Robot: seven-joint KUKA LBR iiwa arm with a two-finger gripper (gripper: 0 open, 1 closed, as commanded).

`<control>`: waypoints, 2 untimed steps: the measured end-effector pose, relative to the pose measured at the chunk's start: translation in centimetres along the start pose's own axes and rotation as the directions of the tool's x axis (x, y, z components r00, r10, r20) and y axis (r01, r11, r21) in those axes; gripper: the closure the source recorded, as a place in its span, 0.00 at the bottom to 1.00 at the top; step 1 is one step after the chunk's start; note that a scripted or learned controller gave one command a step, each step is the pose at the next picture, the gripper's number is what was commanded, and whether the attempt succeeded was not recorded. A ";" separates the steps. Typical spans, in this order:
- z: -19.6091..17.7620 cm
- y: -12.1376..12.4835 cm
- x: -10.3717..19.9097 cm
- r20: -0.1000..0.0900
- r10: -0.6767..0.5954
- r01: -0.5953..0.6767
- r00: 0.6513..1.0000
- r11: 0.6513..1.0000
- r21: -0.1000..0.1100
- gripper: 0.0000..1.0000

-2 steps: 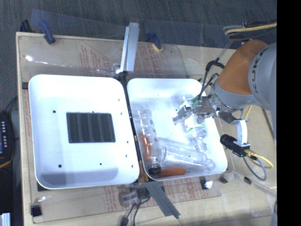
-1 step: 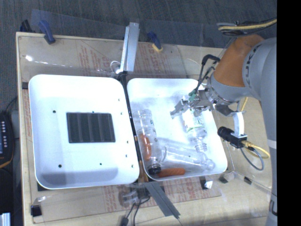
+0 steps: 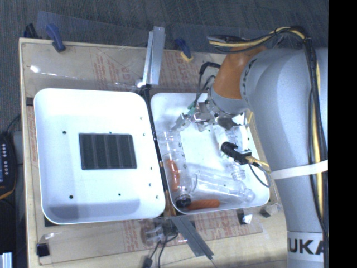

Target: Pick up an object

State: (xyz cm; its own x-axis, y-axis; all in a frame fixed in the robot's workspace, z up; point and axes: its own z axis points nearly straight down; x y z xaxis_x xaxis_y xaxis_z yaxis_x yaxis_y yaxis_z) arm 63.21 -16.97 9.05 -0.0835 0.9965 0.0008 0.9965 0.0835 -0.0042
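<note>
The right bin [image 3: 167, 102] holds several objects. A clear plastic bottle [image 3: 172, 144] lies along its left wall, and beside it is a short orange piece [image 3: 174, 172]. A larger clear plastic item [image 3: 223, 186] lies across the near side. A long orange carrot-like object [image 3: 203, 204] rests against the near wall, next to a dark round cap [image 3: 183, 200]. My gripper [image 3: 191, 117] hangs over the far part of this bin, just above the bottle's far end. I see nothing held in it.
The left bin [image 3: 56, 116] has a dark ribbed rectangle [image 3: 107, 151] in its floor. A metal bar [image 3: 153, 54] stands at the divide between the bins. The grey arm [image 3: 279, 110] and a black cable fitting [image 3: 234, 151] cover the right bin's right side.
</note>
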 end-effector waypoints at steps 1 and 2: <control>-0.6 -2.9 4.5 0.003 0.092 -0.092 0.996 0.996 -0.017 0.00; -1.2 -3.1 3.9 -0.001 0.410 -0.410 0.912 0.912 -0.004 0.00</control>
State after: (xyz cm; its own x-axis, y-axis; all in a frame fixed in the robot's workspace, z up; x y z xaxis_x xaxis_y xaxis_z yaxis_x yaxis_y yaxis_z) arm 59.77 -13.33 10.26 0.3325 0.9431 0.0003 0.9431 -0.3325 0.0001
